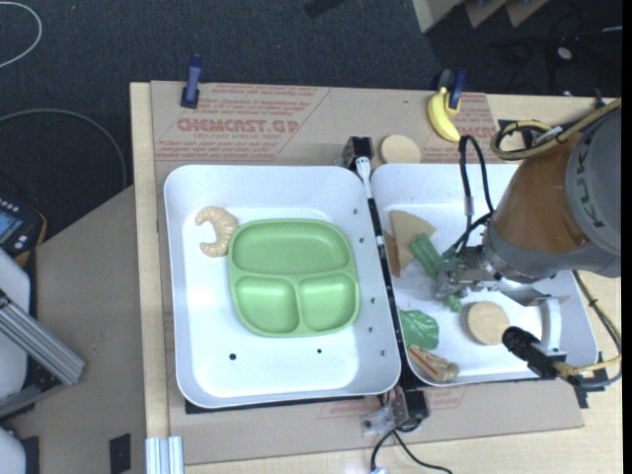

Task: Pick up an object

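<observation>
Camera view looks down on the tabletop (148, 265); the claw (456, 276) sits low in the right bin (583, 334), touching a green stick (431, 259); whether it grips cannot be told; a round biscuit (486, 322) lies just beside, a green leaf (417, 328) near the dividing edge; the left bin (188, 294) holds a green plate (293, 275) and a croissant (217, 230), with bare floor along its near edge.

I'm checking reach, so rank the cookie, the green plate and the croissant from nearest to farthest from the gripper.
1. Cookie, right bin, just beside the gripper.
2. Green plate, middle of the left bin.
3. Croissant, left bin's far left side.
</observation>
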